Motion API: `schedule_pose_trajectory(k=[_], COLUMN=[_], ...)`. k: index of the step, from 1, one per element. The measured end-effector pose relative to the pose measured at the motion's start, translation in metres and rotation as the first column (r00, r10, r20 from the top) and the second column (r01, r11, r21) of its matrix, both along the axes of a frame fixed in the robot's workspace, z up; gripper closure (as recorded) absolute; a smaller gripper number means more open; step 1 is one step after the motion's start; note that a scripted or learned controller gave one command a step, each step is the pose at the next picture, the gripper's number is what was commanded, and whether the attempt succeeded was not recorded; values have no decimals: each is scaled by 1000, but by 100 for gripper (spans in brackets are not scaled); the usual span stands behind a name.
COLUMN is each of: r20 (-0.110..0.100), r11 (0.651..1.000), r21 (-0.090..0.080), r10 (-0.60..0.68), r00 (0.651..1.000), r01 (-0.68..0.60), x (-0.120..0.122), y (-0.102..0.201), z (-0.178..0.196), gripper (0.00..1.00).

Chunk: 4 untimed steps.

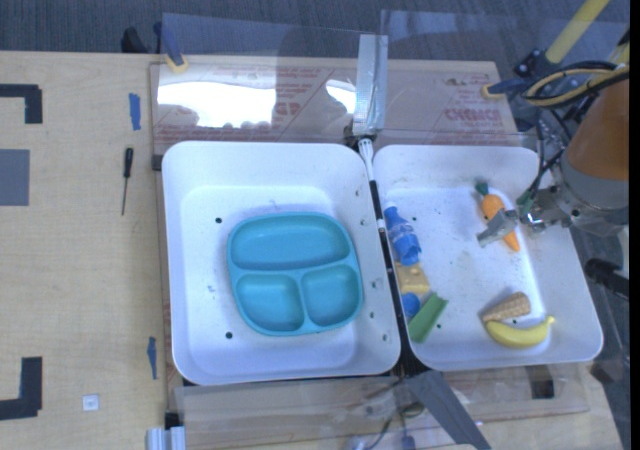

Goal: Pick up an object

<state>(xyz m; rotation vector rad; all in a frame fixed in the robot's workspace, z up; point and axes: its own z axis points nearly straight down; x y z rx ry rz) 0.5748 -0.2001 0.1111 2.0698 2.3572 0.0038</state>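
Orange carrot [491,206] lies at the gripper's [497,231] twelve o'clock; finger state unclear. Approach step; next, descend squarely.

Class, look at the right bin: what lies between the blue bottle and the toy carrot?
In the camera view, bare white bin floor separates the blue bottle from the toy carrot.

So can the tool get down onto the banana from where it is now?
Probably yes. The banana lies in the right bin near its front wall, with only a tan wedge-shaped piece touching its upper side. The tool sits by the carrot, nothing between.
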Motion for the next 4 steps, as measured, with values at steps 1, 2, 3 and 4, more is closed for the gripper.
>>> schedule_pose_trajectory(k=[1, 2, 3, 4], r20=[-1, -1, 1, 1], r11=[998, 998, 992, 990], r21=[15, 7, -2, 7], r10=[-62, -69, 126, 139], r00=[998, 998, 992, 990], r01=[62, 69, -126, -140], x=[27, -9, -8, 27], y=[-7, -2, 10, -12], z=[-22, -23, 32, -16], gripper=[0, 0, 0, 0])
